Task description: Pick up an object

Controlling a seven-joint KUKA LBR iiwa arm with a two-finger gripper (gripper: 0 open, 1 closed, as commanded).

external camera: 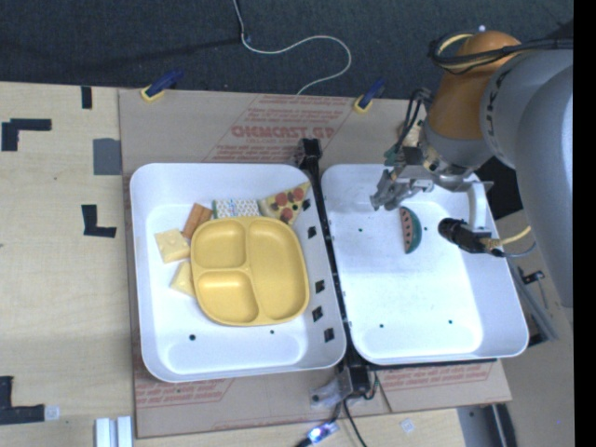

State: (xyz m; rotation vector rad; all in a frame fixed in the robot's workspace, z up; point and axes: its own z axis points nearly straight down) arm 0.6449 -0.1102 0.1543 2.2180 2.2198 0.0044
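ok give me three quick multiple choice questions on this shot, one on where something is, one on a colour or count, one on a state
1. Where does the watermelon slice lie?
A. in the right bin
B. in the left bin
C. on the cardboard

2. What colour is the divided plate?
A. blue
B. yellow
C. red

3. How does the divided plate sit?
A. upside down
B. on its edge against the bin wall
C. flat, compartments facing up

Answers:
1. A, the slice rests on the right bin's floor, below the gripper.
2. B, the plate is plainly yellow.
3. C, its three compartments show open from above.
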